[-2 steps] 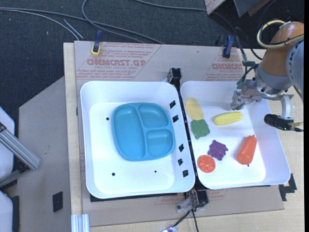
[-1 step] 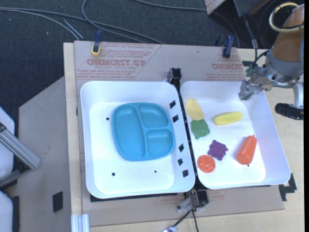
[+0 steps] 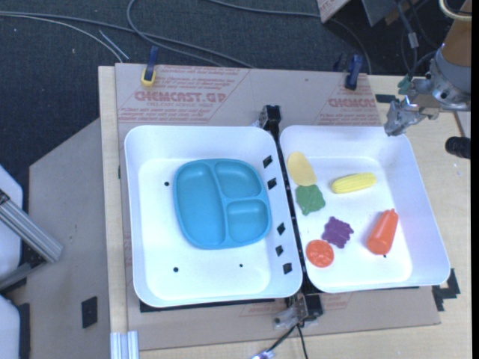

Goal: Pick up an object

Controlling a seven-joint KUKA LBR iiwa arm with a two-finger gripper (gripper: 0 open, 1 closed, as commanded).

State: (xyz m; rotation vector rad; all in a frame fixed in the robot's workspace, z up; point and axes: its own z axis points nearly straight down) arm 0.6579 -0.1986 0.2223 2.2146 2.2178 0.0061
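Note:
The right bin (image 3: 419, 200) holds several toy foods: a yellow piece (image 3: 301, 168), a corn cob (image 3: 353, 182), a green broccoli (image 3: 309, 199), purple grapes (image 3: 338, 231), an orange carrot (image 3: 382, 231) and a red-orange tomato (image 3: 320, 253). My gripper (image 3: 397, 120) hangs above the far right corner of that bin, well apart from all the toys. Nothing shows between its fingers.
A blue divided plate (image 3: 222, 202) lies in the left bin (image 3: 142, 200). Black clips (image 3: 270, 115) run along the seam between the bins. Blue clamps (image 3: 352, 72) hold the cardboard at the far edge. Cables cross the dark floor beyond the bench.

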